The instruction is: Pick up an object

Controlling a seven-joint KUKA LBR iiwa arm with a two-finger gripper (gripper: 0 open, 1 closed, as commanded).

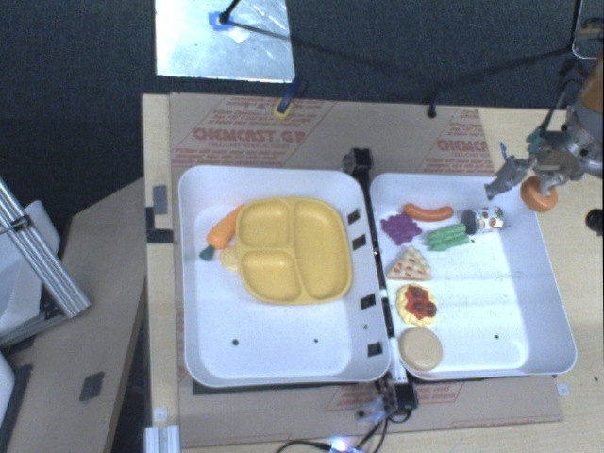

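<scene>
The arm reaches in at upper right, partly cut off — its gripper (514, 173) poised over the right bin's (528, 333) far corner; whether it is open cannot be told. Toy foods (427, 212) lie in that bin.

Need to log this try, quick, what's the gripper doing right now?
Gripper: above the right bin's far right corner; open or closed cannot be told.

The arm (587, 111) reaches in from the right edge, high in the view, its wrist angled down and to the left. The gripper (517, 179) hangs at its end, grey fingers (500, 183) pointing down-left, blurred and small.
</scene>
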